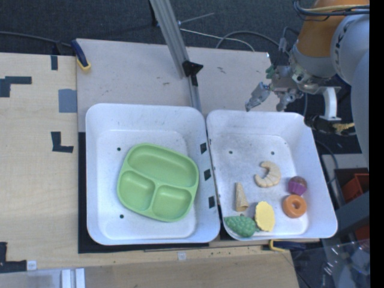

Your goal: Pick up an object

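Note:
The right bin [222, 131] holds several toy foods near its front right: a tan croissant [268, 174], a purple piece [297, 185], an orange ring [294, 206], a yellow piece [264, 216], a tan cone [240, 197] and a green leafy piece [240, 225]. My gripper [269, 99] hangs above the bin's back rim, well behind the foods. It is open, with nothing between its fingers [256, 96].
The left bin [96, 161] carries a green divided plate [158, 182]. A slanted metal pole [174, 35] rises behind the seam between the bins. Cables lie on the dark floor at the back.

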{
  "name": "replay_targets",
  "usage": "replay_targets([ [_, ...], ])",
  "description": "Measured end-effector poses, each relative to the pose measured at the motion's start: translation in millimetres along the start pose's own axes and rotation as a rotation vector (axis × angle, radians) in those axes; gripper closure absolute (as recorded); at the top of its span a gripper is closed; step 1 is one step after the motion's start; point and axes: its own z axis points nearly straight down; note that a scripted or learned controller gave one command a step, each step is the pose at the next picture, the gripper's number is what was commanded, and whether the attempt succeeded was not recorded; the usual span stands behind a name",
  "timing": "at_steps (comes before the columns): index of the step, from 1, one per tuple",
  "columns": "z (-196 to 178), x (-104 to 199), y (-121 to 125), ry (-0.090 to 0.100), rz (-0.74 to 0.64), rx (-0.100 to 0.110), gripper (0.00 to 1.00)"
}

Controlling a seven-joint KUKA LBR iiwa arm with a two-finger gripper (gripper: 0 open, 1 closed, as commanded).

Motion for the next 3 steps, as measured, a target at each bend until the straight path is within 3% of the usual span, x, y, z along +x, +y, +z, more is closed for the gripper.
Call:
replay_targets([
  [1,0,0,0,0.000,0.000,0.000,0.00],
  [3,101,0,-7,0.000,0.002,0.007,0.00],
])
